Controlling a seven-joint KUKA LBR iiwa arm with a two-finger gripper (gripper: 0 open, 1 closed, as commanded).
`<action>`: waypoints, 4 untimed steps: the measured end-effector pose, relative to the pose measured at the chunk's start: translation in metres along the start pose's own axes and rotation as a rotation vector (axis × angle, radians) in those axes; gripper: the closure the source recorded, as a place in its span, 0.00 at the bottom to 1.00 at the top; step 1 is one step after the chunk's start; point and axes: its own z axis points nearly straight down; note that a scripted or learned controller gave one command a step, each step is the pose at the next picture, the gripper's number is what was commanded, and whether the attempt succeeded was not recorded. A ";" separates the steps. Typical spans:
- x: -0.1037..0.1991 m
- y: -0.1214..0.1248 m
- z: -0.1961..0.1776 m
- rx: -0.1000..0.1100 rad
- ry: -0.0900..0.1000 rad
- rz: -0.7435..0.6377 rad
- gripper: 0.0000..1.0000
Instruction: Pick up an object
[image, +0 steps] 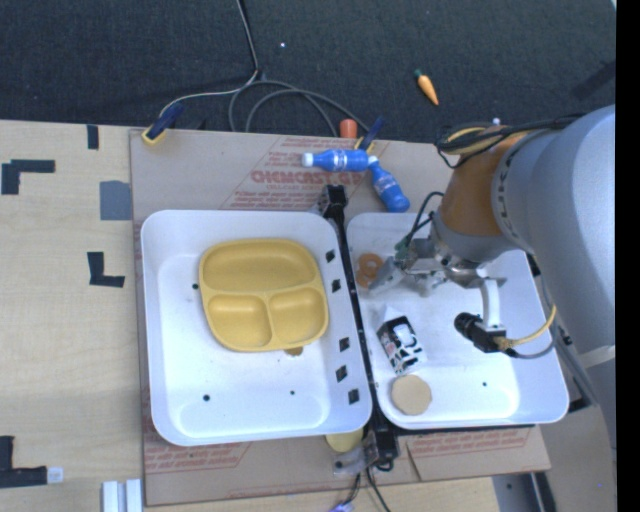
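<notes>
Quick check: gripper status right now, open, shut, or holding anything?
Gripper: cannot be told from this view. It sits low in the right bin, near the small tan ring; nothing is seen held.

The grey arm (570, 190) reaches in from the right, its orange band (475, 195) just above the wrist. The wrist points down and leftward, and the gripper (405, 268) hangs low at its end, with a black cable looping beside it.
</notes>
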 end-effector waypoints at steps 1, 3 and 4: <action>-0.040 0.062 -0.001 -0.003 0.000 0.005 0.00; -0.008 0.057 -0.001 0.000 0.002 0.005 0.00; 0.003 0.041 -0.001 0.000 -0.001 0.006 0.00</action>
